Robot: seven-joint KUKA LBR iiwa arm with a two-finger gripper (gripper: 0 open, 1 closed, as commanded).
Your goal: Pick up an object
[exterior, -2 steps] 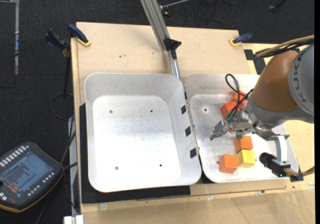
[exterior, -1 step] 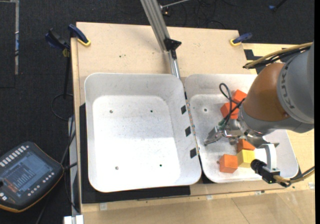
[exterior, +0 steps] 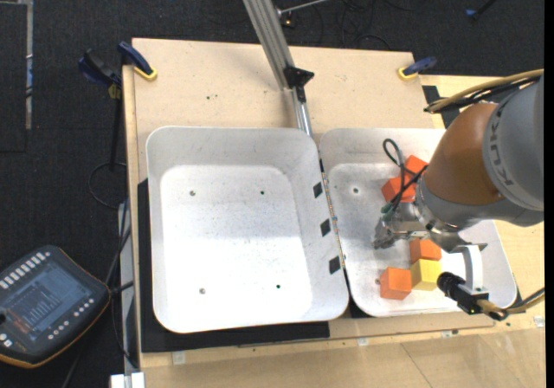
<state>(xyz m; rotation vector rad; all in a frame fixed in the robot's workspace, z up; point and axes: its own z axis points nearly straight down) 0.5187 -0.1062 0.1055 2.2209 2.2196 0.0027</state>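
My gripper hangs low over the middle of the right bin, under the grey arm with its orange band. Several small blocks lie around it. An orange block sits just behind the gripper, partly hidden by the arm and crossed by a black cable. Another orange block lies just right of the gripper, against a yellow block. A third orange block rests near the bin's front wall. Nothing can be seen held.
The left bin stands beside the right one, joined along a black-clipped rim. A metal pole slants in from the top to the bins' back edge. Clamps sit at the bench's rear corners. A teach pendant lies off the bench at lower left.
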